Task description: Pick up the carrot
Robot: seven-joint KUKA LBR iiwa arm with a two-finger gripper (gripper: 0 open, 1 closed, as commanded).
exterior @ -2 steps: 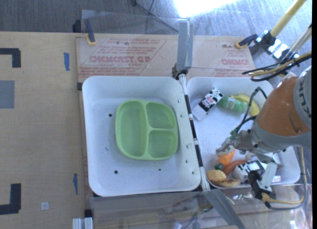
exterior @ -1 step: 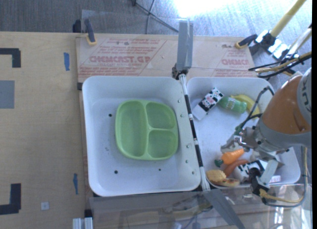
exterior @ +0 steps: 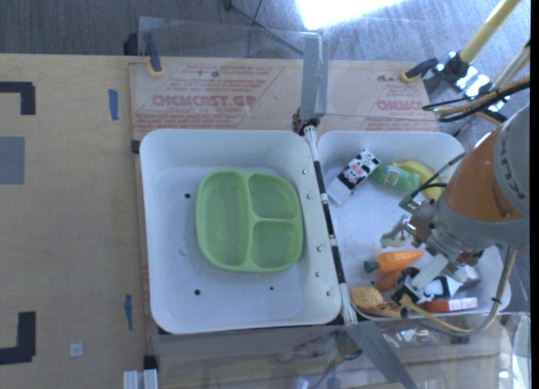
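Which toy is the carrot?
Look in the right-hand white bin, not the one holding the green divided plate. Toward its near edge lies the small orange plastic carrot. It is bright orange and tapered; the tan toy beside it is round.

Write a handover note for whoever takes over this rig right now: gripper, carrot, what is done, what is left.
Gripper: low in the right bin, on the arm's side. This view does not tell whether it is open or shut.
Carrot: in the right bin, just beside the gripper, among other toys. It appears to lie on the bin floor, and no grasp is visible.
Left bin: holds a green divided plate, which is not part of the job.
Done: the gripper is at the carrot.
Left: secure the carrot and lift it clear of the bin.
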